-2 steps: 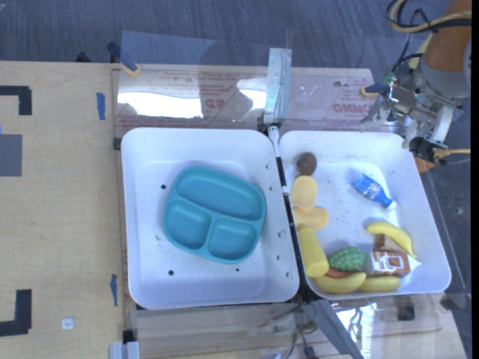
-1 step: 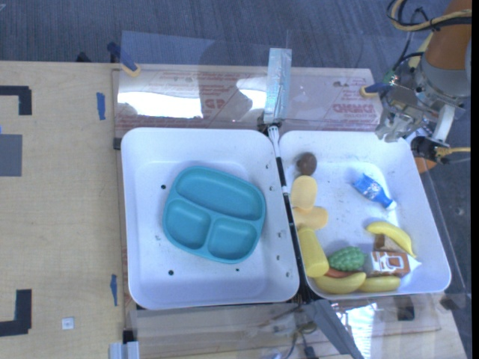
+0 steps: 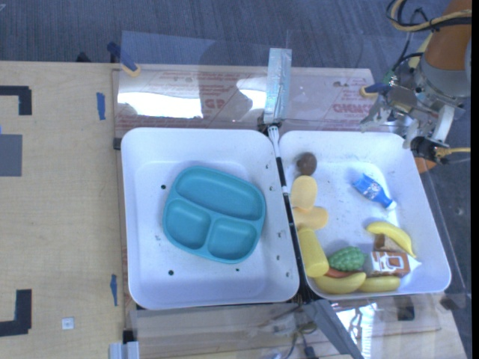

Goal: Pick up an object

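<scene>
Yellow toy food crowds the right bin's [image 3: 438,271] near edge: banana [image 3: 392,235], green piece [image 3: 347,259] and small carton [image 3: 391,262] touching, so a grab there may pinch two or slip. Farther back, the blue packet [image 3: 372,189] lies alone. Beyond, the gripper [image 3: 408,118] hangs over the rim; I cannot tell how its jaws stand.

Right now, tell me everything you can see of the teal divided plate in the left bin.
The teal divided plastic plate lies flat, face up, near the middle of the left shallow white bin. It is a rounded rectangle, turned slightly askew, with three compartments: one long one along the far side and two smaller ones nearer the camera. It looks smooth and matte. It touches nothing but the bin floor.
</scene>
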Controlling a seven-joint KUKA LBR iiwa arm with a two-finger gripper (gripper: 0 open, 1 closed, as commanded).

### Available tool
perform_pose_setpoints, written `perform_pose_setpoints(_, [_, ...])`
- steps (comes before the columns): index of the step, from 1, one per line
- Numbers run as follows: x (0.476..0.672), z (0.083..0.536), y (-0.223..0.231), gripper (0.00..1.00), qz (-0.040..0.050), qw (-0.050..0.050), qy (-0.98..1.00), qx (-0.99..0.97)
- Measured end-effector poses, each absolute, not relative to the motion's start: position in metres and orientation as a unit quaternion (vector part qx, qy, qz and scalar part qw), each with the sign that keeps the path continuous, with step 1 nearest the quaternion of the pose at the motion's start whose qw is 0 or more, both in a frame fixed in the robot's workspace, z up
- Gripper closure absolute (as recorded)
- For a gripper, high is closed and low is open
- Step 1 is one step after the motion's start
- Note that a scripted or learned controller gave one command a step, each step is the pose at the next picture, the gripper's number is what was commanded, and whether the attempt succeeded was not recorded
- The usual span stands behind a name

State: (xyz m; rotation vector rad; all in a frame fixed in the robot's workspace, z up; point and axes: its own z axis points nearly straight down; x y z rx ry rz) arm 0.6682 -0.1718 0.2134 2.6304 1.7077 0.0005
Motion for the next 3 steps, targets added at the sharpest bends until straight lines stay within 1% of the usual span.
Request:
perform_pose_setpoints(1, [0.628,0.090,-0.156,0.00,0.0006,0.000,0.521,0.854])
perform_pose_setpoints(2, [0.664,0.085,-0.162,0.00,-0.0054,-0.005,0.526,0.850])
perform_pose_setpoints(3, [0.643,0.086,-0.190,0.00,0.0009,-0.003,0.419,0.908])
